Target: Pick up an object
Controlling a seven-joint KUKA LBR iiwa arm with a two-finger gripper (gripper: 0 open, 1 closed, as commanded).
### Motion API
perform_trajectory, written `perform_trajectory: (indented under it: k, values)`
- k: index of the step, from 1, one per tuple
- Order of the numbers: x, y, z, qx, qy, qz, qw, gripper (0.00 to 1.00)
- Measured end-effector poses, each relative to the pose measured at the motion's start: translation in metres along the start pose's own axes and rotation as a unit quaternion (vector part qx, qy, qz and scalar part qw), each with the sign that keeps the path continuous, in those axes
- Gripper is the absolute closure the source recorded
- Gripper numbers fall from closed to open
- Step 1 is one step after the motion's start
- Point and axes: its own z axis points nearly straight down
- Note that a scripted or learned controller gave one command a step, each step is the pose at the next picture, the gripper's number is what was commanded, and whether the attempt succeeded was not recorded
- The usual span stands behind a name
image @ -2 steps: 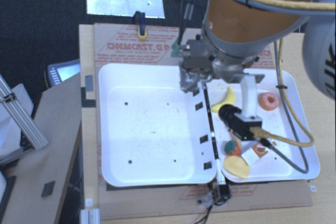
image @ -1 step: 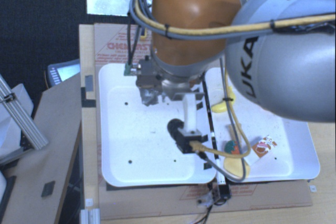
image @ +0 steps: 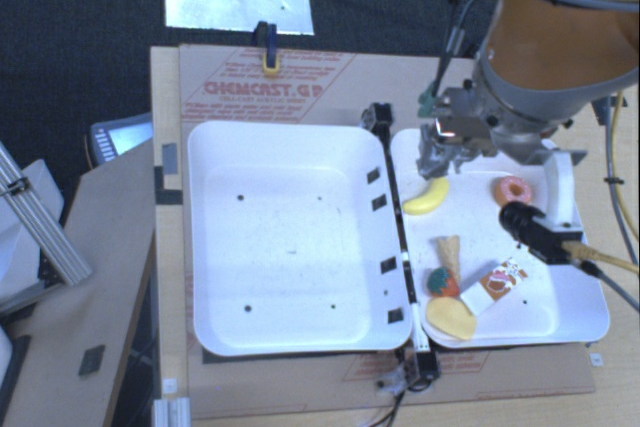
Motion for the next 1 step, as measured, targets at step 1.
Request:
perform_trajectory:
  k: [1]
  values:
    - [0.0101,-0.0002,-0.0084,0.001,0.002,-0.010,1.0000,1.00]
